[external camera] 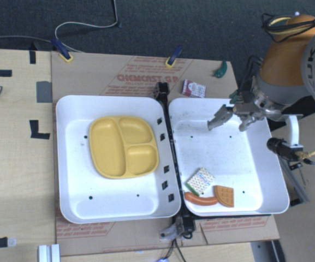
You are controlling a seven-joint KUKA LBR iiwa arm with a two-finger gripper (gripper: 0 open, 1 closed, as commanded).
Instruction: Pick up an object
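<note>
Camera view: hotdog lengthwise left-right.

The light is bright and even. The 2 white bins shine a little, with soft, faint shadows inside their walls. The picture looks a bit fuzzy all over.

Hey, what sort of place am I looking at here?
Probably a robotics lab's grasping test bench, not a kitchen: two shallow white plastic bins clamped on a cardboard sheet, toy food such as a plastic hot dog, and a grey-and-orange robot arm over the right bin.
</note>
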